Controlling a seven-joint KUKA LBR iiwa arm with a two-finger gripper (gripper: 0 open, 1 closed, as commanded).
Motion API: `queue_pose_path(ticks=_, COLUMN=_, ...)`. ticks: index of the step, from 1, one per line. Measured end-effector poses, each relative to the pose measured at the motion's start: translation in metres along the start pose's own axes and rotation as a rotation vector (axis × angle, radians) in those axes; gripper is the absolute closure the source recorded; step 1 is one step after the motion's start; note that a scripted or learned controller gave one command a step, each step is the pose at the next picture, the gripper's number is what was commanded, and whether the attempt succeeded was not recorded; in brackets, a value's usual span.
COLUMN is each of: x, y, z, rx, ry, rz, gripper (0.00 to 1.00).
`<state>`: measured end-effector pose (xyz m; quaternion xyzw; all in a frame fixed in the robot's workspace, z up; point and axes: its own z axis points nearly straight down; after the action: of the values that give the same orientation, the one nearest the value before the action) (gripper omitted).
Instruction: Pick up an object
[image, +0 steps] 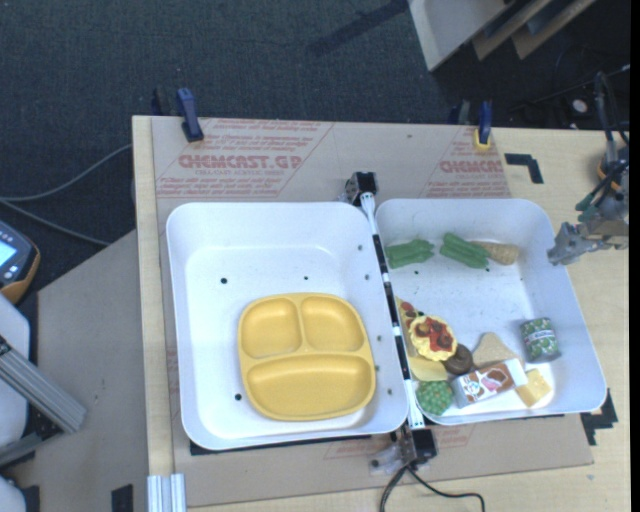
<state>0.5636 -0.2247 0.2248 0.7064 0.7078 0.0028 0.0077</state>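
Observation:
The right bin (500, 215) holds several toy foods. Two green pieces (408, 253) (465, 250) and a beige piece (503, 254) lie along its far side. A red and yellow pizza slice (430, 337), a brown wedge (490, 347), a red and white packet (487, 383), a yellow cheese block (538, 388), a green lump (433, 398) and a green can (540, 340) crowd its near side. My gripper (572, 243) hovers over the bin's far right rim, apart from every item, with nothing seen in it.
The left bin (200, 250) holds a yellow divided plate (305, 355). Both bins rest on a cardboard-covered bench (260, 160) held by blue clamps (187, 112). Bare white floor shows in the right bin's middle (480, 300).

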Motion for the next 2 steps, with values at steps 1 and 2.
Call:
queue_pose_path(ticks=1, x=0.001, y=-0.003, z=0.008, rx=0.014, ry=0.006, rz=0.001, gripper=0.0)
queue_pose_path(ticks=2, x=0.003, y=-0.037, z=0.118, rx=0.024, ry=0.012, rz=0.003, gripper=0.0)
